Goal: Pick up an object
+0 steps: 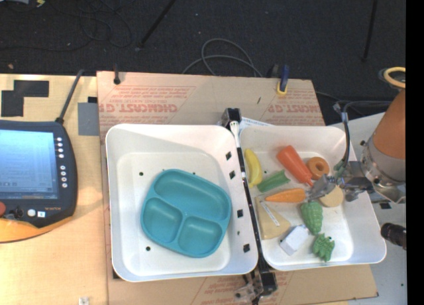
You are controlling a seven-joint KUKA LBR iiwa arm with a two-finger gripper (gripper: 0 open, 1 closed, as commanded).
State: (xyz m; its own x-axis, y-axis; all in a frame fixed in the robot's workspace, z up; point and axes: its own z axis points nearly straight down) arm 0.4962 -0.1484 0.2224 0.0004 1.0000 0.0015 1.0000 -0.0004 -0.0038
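Presently: gripper (326, 187) low in right bin (358, 247), among toy foods, beside beige piece (333, 197) and orange carrot (286, 196); grip state indiscernible. Left bin (132, 139): teal tray (186, 213).

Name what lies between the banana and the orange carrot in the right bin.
In the camera view, a green pepper-like piece lies between the banana and the orange carrot, touching or nearly touching both.
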